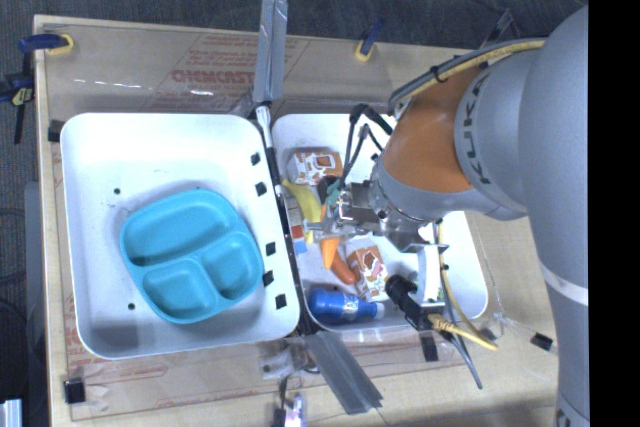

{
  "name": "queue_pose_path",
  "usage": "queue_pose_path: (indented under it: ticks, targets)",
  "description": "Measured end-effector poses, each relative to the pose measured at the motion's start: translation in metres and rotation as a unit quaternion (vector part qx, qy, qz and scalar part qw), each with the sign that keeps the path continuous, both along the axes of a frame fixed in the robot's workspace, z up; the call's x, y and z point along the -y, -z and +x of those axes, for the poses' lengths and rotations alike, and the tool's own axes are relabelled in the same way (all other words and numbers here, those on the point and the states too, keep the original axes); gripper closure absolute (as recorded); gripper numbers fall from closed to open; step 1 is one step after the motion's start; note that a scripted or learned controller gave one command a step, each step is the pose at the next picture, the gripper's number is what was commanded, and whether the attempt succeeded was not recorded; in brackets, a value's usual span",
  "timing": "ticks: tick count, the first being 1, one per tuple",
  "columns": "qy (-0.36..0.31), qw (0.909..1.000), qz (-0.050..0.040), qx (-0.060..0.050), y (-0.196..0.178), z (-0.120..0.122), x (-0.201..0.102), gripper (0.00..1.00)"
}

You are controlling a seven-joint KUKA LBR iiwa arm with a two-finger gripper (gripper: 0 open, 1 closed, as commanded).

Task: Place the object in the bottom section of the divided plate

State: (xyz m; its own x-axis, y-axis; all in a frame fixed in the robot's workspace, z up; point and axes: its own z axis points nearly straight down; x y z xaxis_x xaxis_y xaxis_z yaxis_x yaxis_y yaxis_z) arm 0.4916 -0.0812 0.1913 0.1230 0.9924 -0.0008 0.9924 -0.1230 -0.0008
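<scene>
The tabletop (150,80) is a pale wooden board with faded red printing on its far part. Two shallow white bins lie directly on it, side by side and touching. The left bin (90,155) sits toward the left side, the right bin (470,290) toward the right. A blue clamp (40,43) grips the far left corner, and another small blue clamp (370,39) grips the far edge.

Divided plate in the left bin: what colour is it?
Light blue all over; the divided plate shows clearly in the camera view.
</scene>
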Motion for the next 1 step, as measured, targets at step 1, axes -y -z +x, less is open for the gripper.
queue_pose_path:
  ticks: [1]
  targets:
    - [-0.003, 1.0, 0.0001, -0.001, -0.0092, 0.0007, -0.0002, 1.0]
